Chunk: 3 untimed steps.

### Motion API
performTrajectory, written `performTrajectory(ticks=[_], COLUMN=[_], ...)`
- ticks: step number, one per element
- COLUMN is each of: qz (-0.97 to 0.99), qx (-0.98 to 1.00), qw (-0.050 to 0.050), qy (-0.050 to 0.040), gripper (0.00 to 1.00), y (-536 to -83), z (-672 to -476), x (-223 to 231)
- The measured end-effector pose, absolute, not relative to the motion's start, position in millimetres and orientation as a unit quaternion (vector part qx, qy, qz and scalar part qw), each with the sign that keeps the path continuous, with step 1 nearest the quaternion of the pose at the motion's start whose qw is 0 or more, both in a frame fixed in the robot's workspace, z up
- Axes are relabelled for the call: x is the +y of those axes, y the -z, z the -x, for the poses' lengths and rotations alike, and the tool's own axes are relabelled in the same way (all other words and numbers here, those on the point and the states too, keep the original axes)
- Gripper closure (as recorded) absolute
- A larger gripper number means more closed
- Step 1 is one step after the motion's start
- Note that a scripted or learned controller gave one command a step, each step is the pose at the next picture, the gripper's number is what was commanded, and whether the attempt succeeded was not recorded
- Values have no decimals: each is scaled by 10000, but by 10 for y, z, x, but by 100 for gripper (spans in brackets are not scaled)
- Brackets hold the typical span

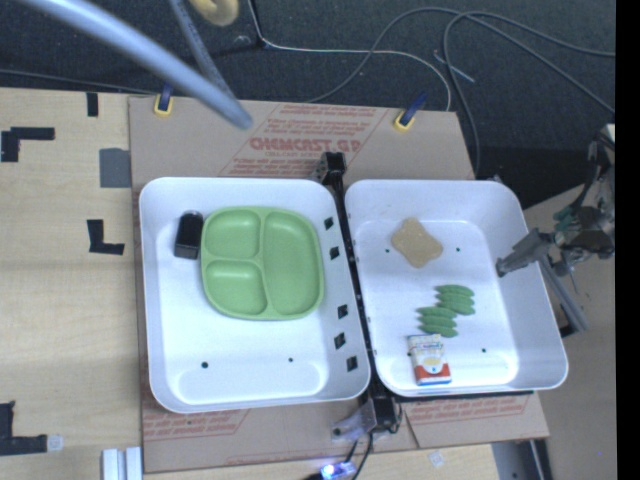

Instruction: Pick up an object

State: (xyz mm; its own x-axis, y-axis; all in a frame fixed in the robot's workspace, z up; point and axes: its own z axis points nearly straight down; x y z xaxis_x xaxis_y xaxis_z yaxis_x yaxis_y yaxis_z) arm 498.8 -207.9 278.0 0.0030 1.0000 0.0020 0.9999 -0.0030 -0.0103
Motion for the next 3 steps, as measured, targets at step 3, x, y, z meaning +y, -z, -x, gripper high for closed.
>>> performTrajectory(ticks=[3], qz=[7069], qx=[-7073], qw=[34], qy=[-20], gripper=[0], y=[-1734], z=[-4985], x=[-2110])
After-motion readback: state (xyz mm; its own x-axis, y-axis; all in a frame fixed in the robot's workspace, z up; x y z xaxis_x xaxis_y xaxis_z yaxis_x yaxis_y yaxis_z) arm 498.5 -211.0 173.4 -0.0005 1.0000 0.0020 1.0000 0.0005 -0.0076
